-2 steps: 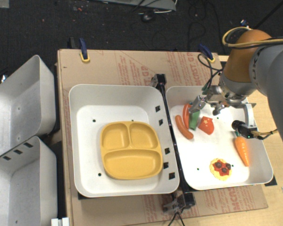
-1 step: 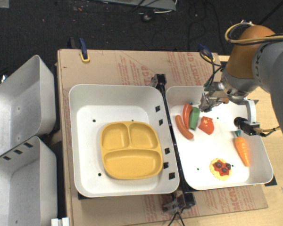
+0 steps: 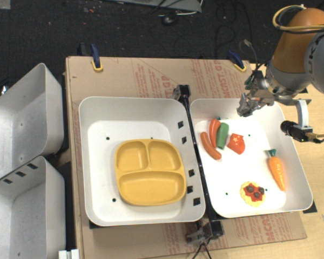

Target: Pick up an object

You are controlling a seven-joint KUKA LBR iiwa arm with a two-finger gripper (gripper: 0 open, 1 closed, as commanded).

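Note:
The right bin holds toy food. A sausage, an orange chili and a green pickle lie together at its left. Beside them sits a red pepper piece. A carrot lies near the right wall, and a small pizza is at the front. My gripper hangs over the bin's back edge, up and right of the pickle, with nothing seen between its fingers.
The left bin holds a yellow divided tray. Two spare white bins lean at the far left. A black divider runs between the two bins. The arm comes in from the upper right.

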